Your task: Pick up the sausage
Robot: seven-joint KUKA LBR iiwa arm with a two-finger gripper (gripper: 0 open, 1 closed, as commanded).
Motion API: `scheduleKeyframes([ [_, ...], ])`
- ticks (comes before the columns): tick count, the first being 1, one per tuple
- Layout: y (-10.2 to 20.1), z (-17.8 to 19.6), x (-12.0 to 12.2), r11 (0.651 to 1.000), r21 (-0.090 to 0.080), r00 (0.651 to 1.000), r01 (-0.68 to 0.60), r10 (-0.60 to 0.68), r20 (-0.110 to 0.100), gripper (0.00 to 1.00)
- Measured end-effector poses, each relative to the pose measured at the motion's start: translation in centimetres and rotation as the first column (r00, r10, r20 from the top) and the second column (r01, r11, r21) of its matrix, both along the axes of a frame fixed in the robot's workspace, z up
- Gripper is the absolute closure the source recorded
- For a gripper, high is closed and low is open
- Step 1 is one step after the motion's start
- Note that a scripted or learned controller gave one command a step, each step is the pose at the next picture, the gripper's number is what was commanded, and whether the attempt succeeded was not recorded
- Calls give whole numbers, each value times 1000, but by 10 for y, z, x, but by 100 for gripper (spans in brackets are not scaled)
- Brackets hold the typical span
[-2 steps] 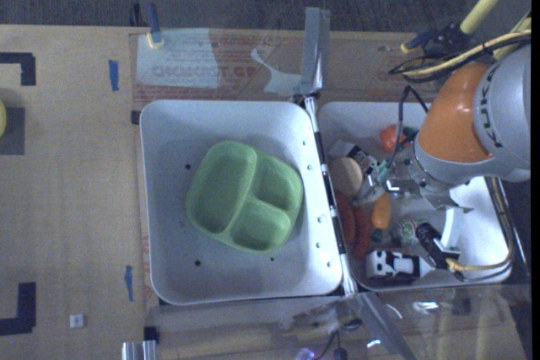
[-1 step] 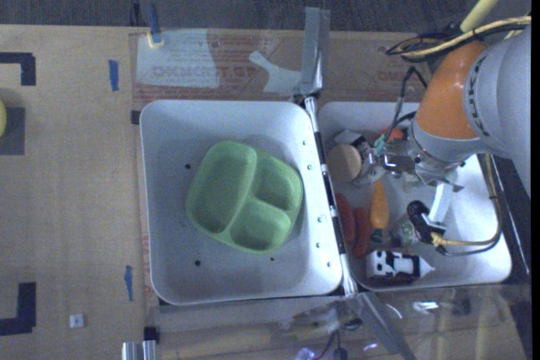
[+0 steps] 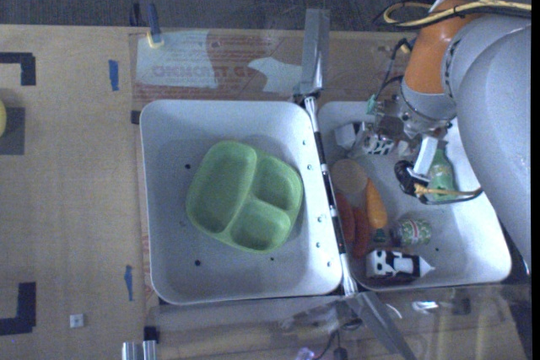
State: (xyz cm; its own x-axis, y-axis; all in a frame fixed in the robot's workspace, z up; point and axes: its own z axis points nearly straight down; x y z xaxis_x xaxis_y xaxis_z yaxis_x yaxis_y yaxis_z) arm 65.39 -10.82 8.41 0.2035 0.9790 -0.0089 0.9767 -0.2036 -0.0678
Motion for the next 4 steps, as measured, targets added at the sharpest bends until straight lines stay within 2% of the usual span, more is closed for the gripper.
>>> scheduleKeyframes([
  [1, 2, 1, -76, 1000, -6, 997, -12, 13, 70, 0],
  [2, -9, 0, -15, 1000, -2, 999, 5, -5, 46, 0],
  [3, 12, 1, -49, 953, -5, 951, 304, -303, 67, 0],
  [4, 4, 0, -15, 936, -10, 936, 352, -352, 2, 0],
])
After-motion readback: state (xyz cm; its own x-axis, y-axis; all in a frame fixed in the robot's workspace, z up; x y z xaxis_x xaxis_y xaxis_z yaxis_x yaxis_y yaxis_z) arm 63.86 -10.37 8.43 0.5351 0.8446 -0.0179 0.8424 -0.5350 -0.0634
